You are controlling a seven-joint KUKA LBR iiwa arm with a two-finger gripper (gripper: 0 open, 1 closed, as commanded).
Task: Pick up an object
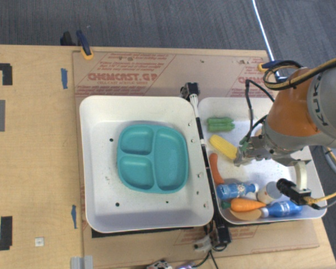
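Hand [242, 153]: low over the right bin, at the end of the grey arm with its orange band [288, 114]; it sits just beside the right end of the yellow corn; whether it is spread or pressed together cannot be told
Desk [33, 167]: tan board surface carrying both bins, with blue tape marks near its left side
Left bin [95, 167]: shallow and white, holding one teal divided plate [153, 157] near its middle; the plate has three compartments
Right bin [235, 106]: shallow and white, touching the left bin along a black clamp strip
Green vegetable [220, 124]: lies near the far side of the right bin, above the corn
Yellow corn [223, 147]: lies at a slant in the left half of the right bin, not lifted
Red-orange piece [215, 168]: long and narrow, along the bin's left wall
Blue bottles [235, 191]: one lies near the front; a second [281, 209] lies at the front right
Carrot [247, 205]: orange, at the front wall, between the two bottles
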